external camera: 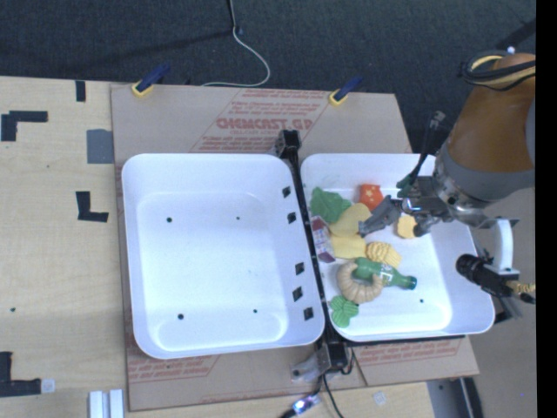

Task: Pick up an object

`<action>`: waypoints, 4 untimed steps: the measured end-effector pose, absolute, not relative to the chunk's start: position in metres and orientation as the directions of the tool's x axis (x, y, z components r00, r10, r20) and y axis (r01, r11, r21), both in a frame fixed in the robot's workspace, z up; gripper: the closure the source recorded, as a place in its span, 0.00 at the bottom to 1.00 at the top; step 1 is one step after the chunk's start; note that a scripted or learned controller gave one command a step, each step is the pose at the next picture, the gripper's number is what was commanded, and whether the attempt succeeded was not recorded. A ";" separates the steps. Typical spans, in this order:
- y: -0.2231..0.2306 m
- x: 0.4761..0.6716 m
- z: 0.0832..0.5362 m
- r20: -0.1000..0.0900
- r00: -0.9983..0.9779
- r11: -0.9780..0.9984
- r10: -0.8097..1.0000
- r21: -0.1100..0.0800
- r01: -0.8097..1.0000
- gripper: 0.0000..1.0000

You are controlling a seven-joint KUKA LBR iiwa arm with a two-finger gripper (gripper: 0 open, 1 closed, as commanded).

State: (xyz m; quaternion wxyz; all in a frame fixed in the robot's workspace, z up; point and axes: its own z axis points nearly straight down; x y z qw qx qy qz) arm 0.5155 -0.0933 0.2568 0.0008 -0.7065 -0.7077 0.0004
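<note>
The right bin (pixel 435 316) holds a heap of toy food: a green leafy piece (pixel 329 204), a small red piece (pixel 370 193), a pale yellow piece (pixel 350 221), a corn cob (pixel 381 252), a tan ring (pixel 357 282), a green bottle (pixel 393 276) and a small green piece (pixel 343 312). My gripper (pixel 395 225) hangs over the middle of this heap. Its fingers are spread, one dark finger (pixel 376 221) slanting left over the pale yellow piece. A small yellow lump (pixel 406 227) lies in the gap between the fingers; I cannot tell whether they touch it.
The left bin (pixel 139 233) stands beside the right one, with a black divider (pixel 300 233) between them. Both rest on a cardboard sheet (pixel 252 120). The arm's orange band (pixel 496 129) fills the upper right. A black fitting (pixel 487 273) sits at the right bin's edge.
</note>
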 end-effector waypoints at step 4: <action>-0.101 0.631 0.107 -0.013 0.002 -0.002 1.000 0.027 1.000 1.00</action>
